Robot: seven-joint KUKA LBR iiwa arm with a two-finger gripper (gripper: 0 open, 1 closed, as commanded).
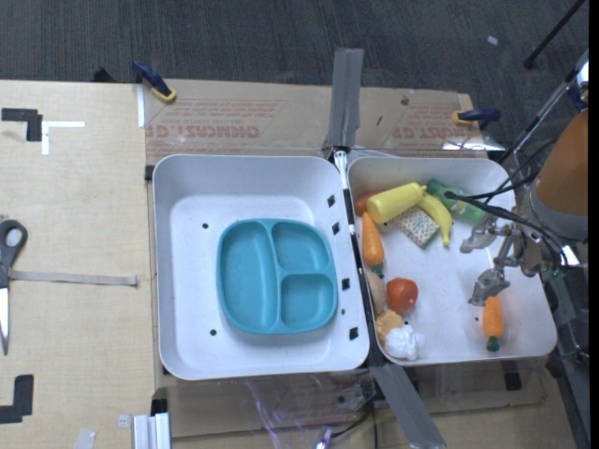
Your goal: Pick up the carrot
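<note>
The hand (pixel 485 288) hovers, apparently empty, just above the carrot (pixel 492 320) near the right bin's (pixel 449 354) front right corner; next, descend and close

Two white bins (pixel 168 279) sit side by side; one blue divided plate (pixel 278 276); two carrots (pixel 492 318); one tomato (pixel 401 294); one banana (pixel 438 215); one pair of scissors (pixel 7 269); two clamps (pixel 154 79).

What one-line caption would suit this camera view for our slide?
Gripper poised just above the carrot in the right bin, teal tray in the left.
</note>
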